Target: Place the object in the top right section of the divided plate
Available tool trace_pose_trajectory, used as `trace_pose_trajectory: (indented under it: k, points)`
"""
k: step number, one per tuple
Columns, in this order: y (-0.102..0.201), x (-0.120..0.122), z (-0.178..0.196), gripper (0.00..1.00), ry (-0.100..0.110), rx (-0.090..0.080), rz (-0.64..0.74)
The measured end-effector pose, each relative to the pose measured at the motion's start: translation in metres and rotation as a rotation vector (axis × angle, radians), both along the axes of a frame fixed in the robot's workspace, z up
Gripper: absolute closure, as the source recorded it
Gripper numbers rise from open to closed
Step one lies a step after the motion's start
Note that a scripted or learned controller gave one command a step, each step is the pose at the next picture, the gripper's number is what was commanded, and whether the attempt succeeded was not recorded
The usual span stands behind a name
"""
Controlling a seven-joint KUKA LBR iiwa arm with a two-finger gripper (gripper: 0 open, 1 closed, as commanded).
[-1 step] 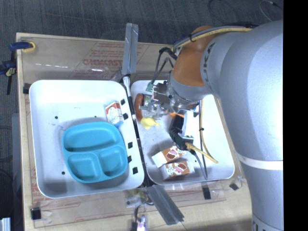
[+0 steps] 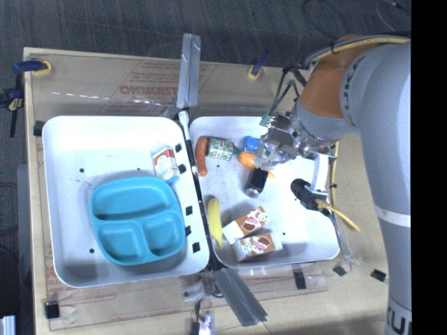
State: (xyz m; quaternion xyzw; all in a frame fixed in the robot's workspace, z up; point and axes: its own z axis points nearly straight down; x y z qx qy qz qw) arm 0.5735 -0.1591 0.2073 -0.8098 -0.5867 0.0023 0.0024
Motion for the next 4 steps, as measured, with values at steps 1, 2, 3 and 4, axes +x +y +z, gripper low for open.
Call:
trace_pose_trajectory:
  k: [1, 2, 3, 4]
  points:
    - [0.121, 0.026, -0.018, 1.0, 0.001, 0.0, -0.001]
    - [-0.003, 0.0, 0.022, 1.0, -0.002, -0.001, 0.111]
    - [0.093, -0.042, -0.018, 1.0, 0.001, 0.001, 0.237]
    - [0.093, -0.013, -0.017, 1.0, -0.003, 0.001, 0.407]
